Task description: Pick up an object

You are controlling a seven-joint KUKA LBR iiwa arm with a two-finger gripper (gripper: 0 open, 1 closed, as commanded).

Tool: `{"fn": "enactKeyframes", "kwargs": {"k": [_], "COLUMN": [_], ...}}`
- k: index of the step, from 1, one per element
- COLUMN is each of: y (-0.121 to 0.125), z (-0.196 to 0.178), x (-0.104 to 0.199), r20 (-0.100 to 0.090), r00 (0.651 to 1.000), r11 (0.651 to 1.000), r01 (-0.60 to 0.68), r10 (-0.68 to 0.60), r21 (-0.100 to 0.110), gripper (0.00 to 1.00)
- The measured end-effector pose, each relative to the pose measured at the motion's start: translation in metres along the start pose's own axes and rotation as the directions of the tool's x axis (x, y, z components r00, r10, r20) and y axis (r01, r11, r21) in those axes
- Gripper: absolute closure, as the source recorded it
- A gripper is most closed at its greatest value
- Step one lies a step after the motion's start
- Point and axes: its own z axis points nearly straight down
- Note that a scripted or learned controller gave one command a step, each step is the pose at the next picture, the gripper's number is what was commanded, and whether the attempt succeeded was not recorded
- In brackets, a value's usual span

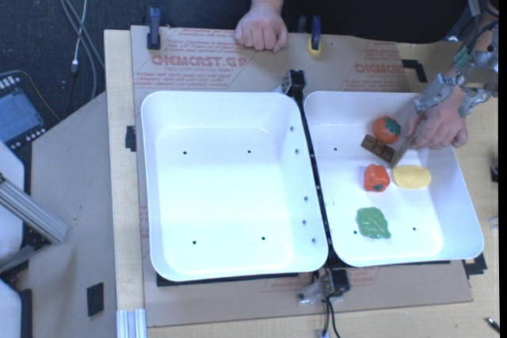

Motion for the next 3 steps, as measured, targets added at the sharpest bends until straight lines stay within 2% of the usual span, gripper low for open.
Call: {"fn": "enactKeyframes", "kwargs": {"k": [1,2,3], "y": [-0.052,-0.003,-0.055], "z": [0.171,0.199,0.197], "x": [-0.009,0.055,0.010], "r20": [-0.003,0.000,0.001], "r00": [1.000,1.000,1.000], "r11": [1.000,1.000,1.000], "r01": [-0.003,0.006,-0.005], "r10": [0.003,-0.006,0.005], "r21": [0.011,0.003,0.001], "gripper": [0.00,0.00,0.00]}}
